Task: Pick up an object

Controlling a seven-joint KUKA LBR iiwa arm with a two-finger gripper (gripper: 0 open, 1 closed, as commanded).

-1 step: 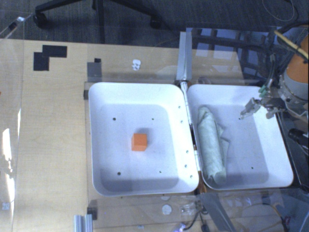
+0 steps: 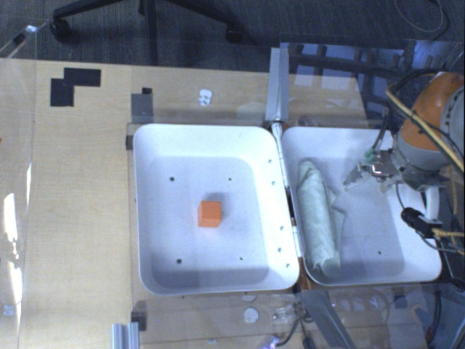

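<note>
A small orange cube (image 2: pixel 210 214) lies near the middle of the left bin (image 2: pixel 152 267). A rolled pale grey-green cloth (image 2: pixel 317 217) lies lengthwise along the left side of the right bin (image 2: pixel 418 267). My gripper (image 2: pixel 361 173) hangs over the upper right part of the right bin, to the right of the roll's top end and apart from it. I see nothing held in it. The arm's orange band (image 2: pixel 436 111) sits above it at the right edge.
A metal divider post (image 2: pixel 277 86) stands behind the gap between the bins. Cables (image 2: pixel 421 227) run along the right bin's right rim. Black markers (image 2: pixel 73 84) are on the wooden bench at the far left.
</note>
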